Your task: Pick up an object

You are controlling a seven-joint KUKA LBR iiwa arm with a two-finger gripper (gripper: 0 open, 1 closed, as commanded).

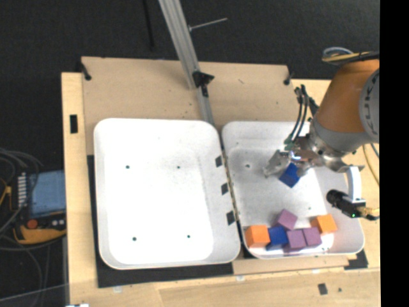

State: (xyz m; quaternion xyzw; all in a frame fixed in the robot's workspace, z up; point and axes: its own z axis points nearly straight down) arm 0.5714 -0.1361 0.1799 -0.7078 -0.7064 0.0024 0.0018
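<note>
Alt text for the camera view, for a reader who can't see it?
The robot's hand has a blue block between its fingers, above the right bin. Orange, blue and purple blocks cluster at that bin's near edge, beside the left bin.

Two bins side by side on desk; blocks clustered at right bin's near edge.

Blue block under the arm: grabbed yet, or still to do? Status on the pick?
Done: the arm has reached into the right bin and the tool is at the blue block, which sits tilted, apart from the pile. In hand: the block appears to sit between the tool's fingers, so a grasp looks made. Left: confirming a clear lift; the other blocks lie along the near wall.
</note>
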